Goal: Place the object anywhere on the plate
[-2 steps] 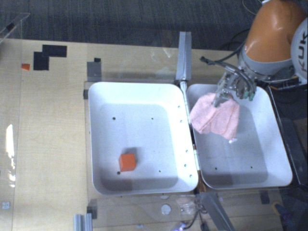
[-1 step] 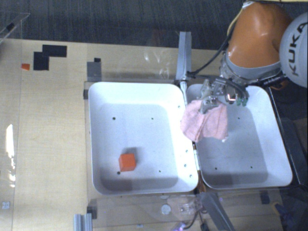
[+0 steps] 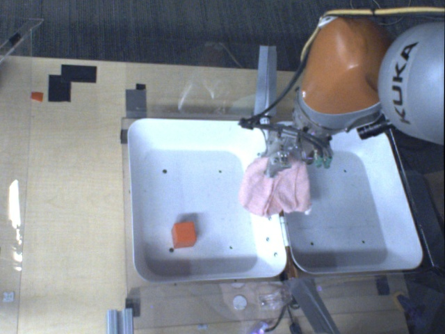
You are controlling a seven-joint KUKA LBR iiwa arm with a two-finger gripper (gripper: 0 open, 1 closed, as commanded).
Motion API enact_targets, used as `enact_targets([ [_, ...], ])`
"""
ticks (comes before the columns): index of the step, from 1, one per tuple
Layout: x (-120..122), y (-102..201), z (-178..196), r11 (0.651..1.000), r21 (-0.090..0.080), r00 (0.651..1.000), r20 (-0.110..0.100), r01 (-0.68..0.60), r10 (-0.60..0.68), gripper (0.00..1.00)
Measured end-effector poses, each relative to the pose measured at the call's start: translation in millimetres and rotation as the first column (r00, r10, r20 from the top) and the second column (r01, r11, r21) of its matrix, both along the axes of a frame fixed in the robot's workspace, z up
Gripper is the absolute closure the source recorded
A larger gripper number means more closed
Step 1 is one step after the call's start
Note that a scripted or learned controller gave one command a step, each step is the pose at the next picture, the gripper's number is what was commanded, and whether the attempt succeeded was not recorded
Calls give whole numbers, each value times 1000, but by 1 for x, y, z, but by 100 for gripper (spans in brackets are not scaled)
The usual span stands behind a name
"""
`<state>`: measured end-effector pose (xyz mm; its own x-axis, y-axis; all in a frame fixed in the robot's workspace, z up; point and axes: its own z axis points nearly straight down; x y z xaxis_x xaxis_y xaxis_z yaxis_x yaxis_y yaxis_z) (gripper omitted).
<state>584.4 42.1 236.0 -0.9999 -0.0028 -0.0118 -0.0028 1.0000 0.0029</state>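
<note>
Two white bins are sitting side by side on the bench. The left bin (image 3: pixel 149 186) is carrying a small orange block (image 3: pixel 184 234) near its lower left. A pink cloth (image 3: pixel 275 188) is hanging over the seam between the bins, its upper edge bunched in the gripper (image 3: pixel 285 156); the fingertips are being hidden by the folds, so the grip is showing only as cloth gathered between the jaws. The arm (image 3: pixel 348 61) is reaching in from the right, wrist pointing down, covering the top corner of the right bin (image 3: pixel 375 242). The plate is not identifiable.
</note>
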Motion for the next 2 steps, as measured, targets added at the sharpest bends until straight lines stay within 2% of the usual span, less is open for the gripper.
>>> enact_targets([
  [1, -30, 42, 6, 1000, 1, 1000, -1, -2, 2, 100],
  [2, -64, 75, -10, 1000, 1, 1000, -3, -1, 1, 100],
])
